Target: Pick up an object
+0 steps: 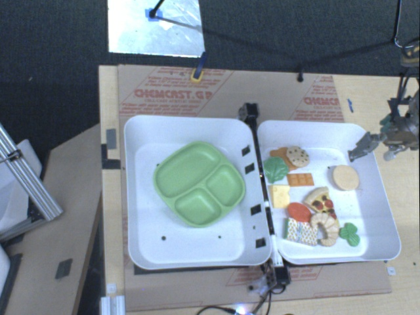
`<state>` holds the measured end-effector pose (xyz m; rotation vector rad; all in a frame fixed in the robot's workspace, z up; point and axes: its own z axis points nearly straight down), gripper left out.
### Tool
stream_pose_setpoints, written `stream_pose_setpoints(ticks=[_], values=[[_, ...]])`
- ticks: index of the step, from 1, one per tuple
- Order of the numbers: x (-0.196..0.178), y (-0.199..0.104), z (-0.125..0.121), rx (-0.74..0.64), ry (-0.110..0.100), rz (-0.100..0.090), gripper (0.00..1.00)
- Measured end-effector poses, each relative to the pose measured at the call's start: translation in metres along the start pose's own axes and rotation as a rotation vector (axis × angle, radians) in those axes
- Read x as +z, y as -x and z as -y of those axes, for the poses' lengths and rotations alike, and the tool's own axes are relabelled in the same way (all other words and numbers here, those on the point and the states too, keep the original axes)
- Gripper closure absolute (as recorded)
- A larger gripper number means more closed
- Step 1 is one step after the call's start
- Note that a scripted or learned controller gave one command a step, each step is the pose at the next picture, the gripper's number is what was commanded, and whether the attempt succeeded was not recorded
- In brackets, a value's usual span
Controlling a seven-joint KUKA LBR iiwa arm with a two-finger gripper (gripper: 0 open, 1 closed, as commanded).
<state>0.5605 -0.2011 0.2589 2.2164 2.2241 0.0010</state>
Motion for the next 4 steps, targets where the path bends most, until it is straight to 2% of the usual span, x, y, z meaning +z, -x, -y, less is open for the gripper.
stream_pose_setpoints(ticks=[4], values=[[0.148,0.000,-0.026,-0.002,0.003,0.001,0.00]])
